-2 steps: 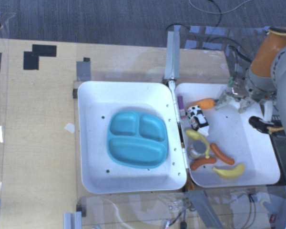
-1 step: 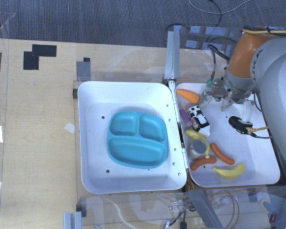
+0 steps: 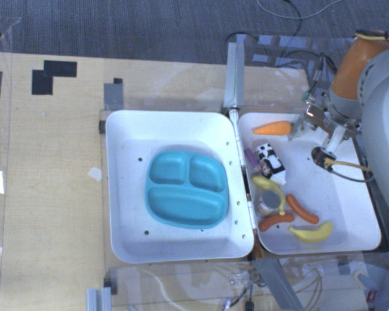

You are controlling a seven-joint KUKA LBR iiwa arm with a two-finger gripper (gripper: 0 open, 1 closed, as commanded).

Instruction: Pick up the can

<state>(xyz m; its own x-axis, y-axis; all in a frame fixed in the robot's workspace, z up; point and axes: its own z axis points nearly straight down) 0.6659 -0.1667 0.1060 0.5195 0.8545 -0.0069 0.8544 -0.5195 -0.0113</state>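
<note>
A small grey, round-topped can [image 3: 268,203] stands in the right bin [image 3: 350,219], near its left wall. A yellow curved piece hugs the can's right side and a red sausage [image 3: 275,222] lies just in front of it. My gripper [image 3: 306,123] hangs over the back of the right bin, just right of the orange carrot [image 3: 272,129]. It is well behind and to the right of the can, and nothing shows in its grasp.
Also in the right bin are a black-and-white cow-patterned box [image 3: 270,160], a purple item [image 3: 251,157], a second sausage [image 3: 302,209] and a banana [image 3: 313,232]. The left bin [image 3: 123,186] holds a blue divided plate [image 3: 187,189].
</note>
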